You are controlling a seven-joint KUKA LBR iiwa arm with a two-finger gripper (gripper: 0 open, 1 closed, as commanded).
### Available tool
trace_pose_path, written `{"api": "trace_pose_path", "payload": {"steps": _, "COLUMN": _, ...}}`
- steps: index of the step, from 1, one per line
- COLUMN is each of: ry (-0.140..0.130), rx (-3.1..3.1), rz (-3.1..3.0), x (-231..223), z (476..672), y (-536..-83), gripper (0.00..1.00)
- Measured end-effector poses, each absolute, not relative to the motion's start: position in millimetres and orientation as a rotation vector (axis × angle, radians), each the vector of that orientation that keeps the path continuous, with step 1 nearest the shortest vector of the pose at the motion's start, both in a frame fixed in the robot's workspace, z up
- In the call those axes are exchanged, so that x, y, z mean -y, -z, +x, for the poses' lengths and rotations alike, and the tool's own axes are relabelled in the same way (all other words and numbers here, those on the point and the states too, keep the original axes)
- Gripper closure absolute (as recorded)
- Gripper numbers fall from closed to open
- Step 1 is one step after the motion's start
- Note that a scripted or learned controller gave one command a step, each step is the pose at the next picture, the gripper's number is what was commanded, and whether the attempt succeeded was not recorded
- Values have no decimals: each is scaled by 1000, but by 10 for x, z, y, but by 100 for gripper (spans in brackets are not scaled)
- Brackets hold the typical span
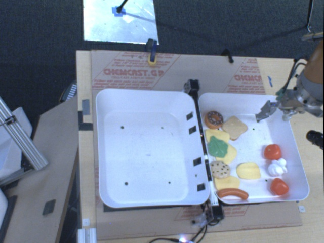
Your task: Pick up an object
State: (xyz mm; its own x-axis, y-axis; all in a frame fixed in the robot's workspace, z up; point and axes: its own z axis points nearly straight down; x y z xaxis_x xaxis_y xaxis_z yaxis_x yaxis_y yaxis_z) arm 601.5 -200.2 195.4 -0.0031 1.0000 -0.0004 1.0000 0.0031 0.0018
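My gripper (pixel 272 116) hangs over the back right part of the right bin (pixel 301 178), open, with nothing between its fingers. Several toy foods lie in that bin. A chocolate doughnut (pixel 213 119) and a tan bread slice (pixel 234 127) sit at the back left, left of the gripper. A green leaf (pixel 218 147) rests on yellow pieces. A chocolate-chip cookie (pixel 219 169), a yellow lump (pixel 248 170) and a red sausage (pixel 232 193) lie toward the front. A red tomato (pixel 272 151), a white piece (pixel 277 167) and a second red piece (pixel 279 186) sit on the right side.
The left bin (pixel 147 92) adjoins the right one along a divider with black clips (pixel 197 161). Both stand on a brown cardboard sheet (pixel 131 70). A shiny metal plate (pixel 119 14) lies beyond the bench. A metal rail (pixel 17 135) slants at the far left.
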Motion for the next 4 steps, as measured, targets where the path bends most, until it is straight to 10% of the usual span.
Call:
{"api": "trace_pose_path", "payload": {"steps": 1, "ry": 2, "rx": -2236, "rz": 2218, "x": 1346, "z": 5721, "y": -788, "gripper": 0}}
{"api": "trace_pose_path", "payload": {"steps": 2, "ry": 51, "rx": -2251, "rz": 2227, "x": 1244, "z": 6354, "y": -841, "gripper": 0}}
{"api": "trace_pose_path", "payload": {"steps": 4, "ry": 85, "rx": -2251, "rz": 2249, "x": 1220, "z": 6432, "y": -835, "gripper": 0}}
